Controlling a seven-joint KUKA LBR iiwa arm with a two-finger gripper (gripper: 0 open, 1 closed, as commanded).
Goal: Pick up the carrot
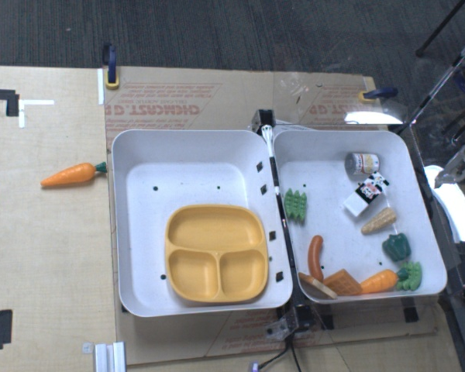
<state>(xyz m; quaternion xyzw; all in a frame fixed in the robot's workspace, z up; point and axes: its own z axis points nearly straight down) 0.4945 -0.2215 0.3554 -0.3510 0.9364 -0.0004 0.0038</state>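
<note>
Two carrots in sight: one carrot (71, 175) on the bare bench left of the left bin (124, 208), another (378, 280) in the right bin (407, 149), against its front wall, between a brown wedge (342, 282) and a green piece (409, 274). Approach step, judging by both lying untouched. Pale blur (457, 188) at the right edge, possibly part of the arm. Gripper state: cannot tell. Next: choosing one carrot, descending across its narrow width, clear of neighbours.

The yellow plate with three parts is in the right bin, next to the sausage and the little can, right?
Not quite. The camera view shows the yellow plate in the left bin. The sausage and the little can are in the right bin.
</note>
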